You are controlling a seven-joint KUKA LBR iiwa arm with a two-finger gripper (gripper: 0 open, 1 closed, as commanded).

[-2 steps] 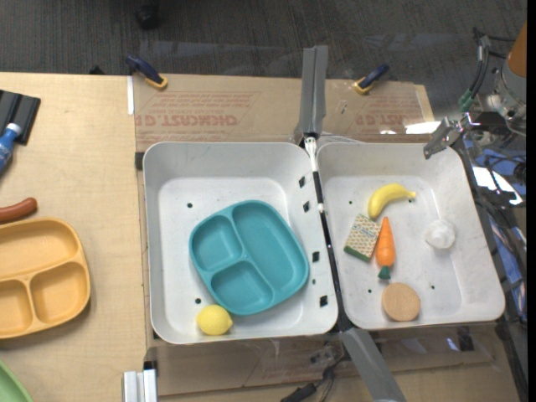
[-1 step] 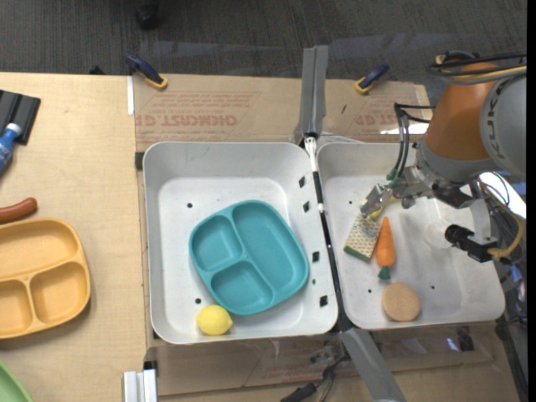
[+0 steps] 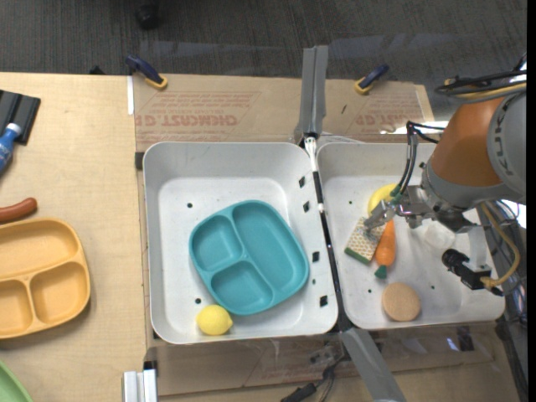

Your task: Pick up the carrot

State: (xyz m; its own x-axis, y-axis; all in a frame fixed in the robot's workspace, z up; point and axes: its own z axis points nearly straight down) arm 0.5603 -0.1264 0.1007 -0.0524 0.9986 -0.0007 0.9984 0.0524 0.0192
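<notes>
The carrot [image 3: 385, 243] is orange with a green end. It lies in the right bin [image 3: 435, 308], pointing towards the front, beside a sponge with a green edge [image 3: 362, 243]. My gripper [image 3: 382, 214] hovers just above the carrot's upper end and the sponge's top corner, reaching in from the right. The grey arm with its orange band [image 3: 469, 145] hangs over the bin's right half. Whether anything sits in the gripper is unclear from this angle.
A yellow object [image 3: 382, 197] sits just behind the gripper, and a round tan piece [image 3: 401, 301] lies near the right bin's front wall. The left bin [image 3: 167, 174] holds a teal divided plate [image 3: 248, 258] and a yellow ball [image 3: 214, 319]. An orange tray [image 3: 38, 279] rests on the bench at left.
</notes>
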